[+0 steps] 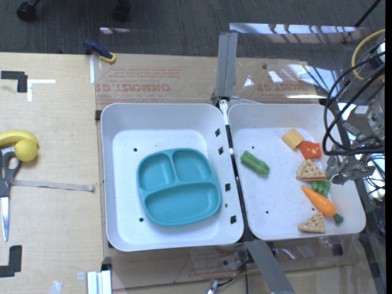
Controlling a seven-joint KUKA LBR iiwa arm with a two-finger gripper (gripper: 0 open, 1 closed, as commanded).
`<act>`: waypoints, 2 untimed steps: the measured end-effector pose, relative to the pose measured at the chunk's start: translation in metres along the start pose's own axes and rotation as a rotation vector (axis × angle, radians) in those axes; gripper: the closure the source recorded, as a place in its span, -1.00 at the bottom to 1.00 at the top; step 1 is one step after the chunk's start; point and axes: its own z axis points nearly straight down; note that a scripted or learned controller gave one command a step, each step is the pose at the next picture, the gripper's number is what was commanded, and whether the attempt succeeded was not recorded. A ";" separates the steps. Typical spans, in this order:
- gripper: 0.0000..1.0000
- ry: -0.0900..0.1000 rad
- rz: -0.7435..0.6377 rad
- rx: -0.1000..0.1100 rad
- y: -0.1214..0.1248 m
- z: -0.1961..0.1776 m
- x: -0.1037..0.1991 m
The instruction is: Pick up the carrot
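The carrot (pixel 319 201) is orange with a small green stub at its lower right end. It lies slanted on the floor of the right bin (pixel 269 219), near that bin's right wall. My gripper (pixel 346 173) hangs at the bin's right edge, just above and to the right of the carrot, among grey metal parts and black cables. Nothing shows in its grasp. A small green piece (pixel 323 187) lies between the carrot and the gripper.
The right bin also holds a green vegetable (pixel 254 163), an orange block (pixel 293 138), a red piece (pixel 310 150) and two toast triangles (pixel 310 171) (pixel 312 223). A teal divided plate (pixel 179 186) sits in the left bin. A banana (pixel 18 144) and scissors (pixel 5 179) lie far left.
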 end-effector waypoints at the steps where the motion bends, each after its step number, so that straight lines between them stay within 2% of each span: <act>1: 1.00 0.002 0.094 -0.003 0.023 0.065 -0.048; 2: 1.00 -0.001 -0.313 -0.003 -0.018 0.055 -0.062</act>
